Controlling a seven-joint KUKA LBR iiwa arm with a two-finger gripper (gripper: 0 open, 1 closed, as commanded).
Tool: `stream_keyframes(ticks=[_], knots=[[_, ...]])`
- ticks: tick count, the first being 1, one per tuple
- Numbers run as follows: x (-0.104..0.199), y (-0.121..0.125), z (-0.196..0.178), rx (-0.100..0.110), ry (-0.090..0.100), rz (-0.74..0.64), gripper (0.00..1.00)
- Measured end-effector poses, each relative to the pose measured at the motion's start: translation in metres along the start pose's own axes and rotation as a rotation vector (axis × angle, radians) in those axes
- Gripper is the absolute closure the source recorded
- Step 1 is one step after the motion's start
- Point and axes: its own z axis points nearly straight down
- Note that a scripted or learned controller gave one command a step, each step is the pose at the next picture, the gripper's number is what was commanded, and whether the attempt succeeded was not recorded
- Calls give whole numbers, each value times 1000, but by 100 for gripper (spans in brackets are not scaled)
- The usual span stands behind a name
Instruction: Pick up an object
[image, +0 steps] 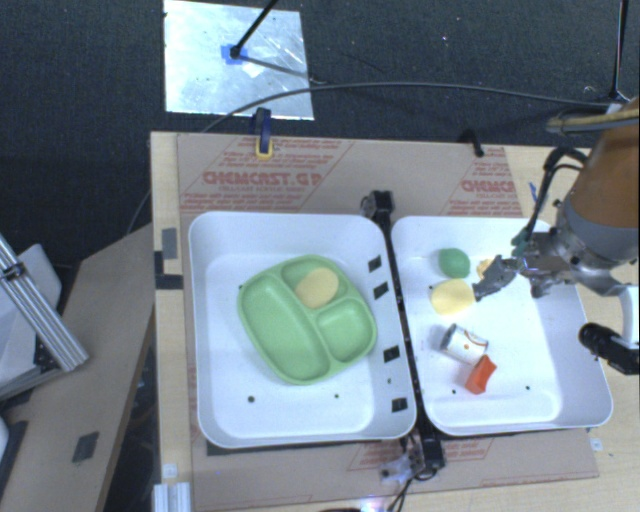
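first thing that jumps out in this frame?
The green divided plate in the left bin, with a yellow piece in its top compartment. Next, the arm's gripper over the right bin, right beside a yellow lump with a green ball just behind it.

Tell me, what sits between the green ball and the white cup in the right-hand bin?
In the camera view, a pale yellow object lies between the green ball and the white cup.

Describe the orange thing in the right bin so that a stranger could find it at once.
Find the right bin. Near its front edge, beside a small white cup on its side, lies the orange block. It is the only orange item there; the two pieces farther back are green and yellow.
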Motion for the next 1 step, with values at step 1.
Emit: stream_keyframes(ticks=[1], knots=[[0,2,-4,-9,-1,-2,0]])
